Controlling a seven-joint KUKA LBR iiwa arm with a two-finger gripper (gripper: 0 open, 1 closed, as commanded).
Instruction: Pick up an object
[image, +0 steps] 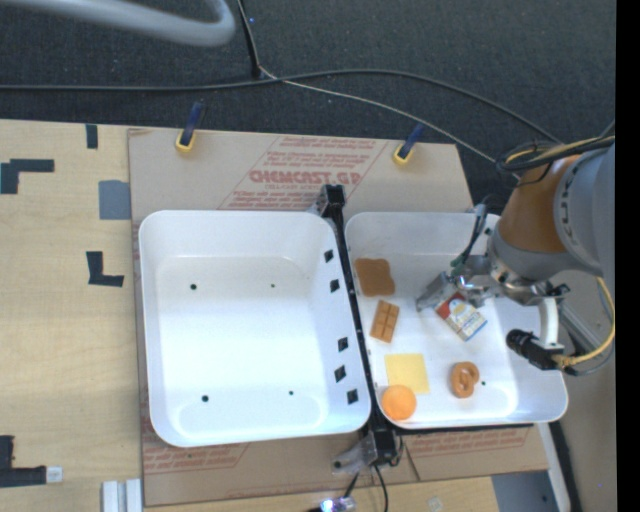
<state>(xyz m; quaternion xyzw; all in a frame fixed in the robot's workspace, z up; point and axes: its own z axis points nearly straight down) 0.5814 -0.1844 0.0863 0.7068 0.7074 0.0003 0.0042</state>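
Reaching in from the right, the arm (560, 225) had its gripper (455, 290) low inside the right bin (420, 228), directly over a small red-and-white carton (463, 318). Whether the fingers were apart, together or clamped on the carton could not be told from this slant; metal parts overlapped the carton's far edge and hid any contact.

Contents of the right bin: a brown toast-like slice (375, 276) at the far left, a small waffle-patterned piece (385, 321) just near of it, a yellow square slice (407, 372), an orange ball (400, 403) at the near left corner, and a pretzel-shaped piece (463, 380) near of the carton. All lay flat on the bin floor, apart from each other. The left bin (160, 300) held nothing that the gripper was working on.

Judgement: approach looked complete, with the carton the likely target. Nothing appeared lifted yet. Left to do: confirm a grip and raise the object off the bin floor.
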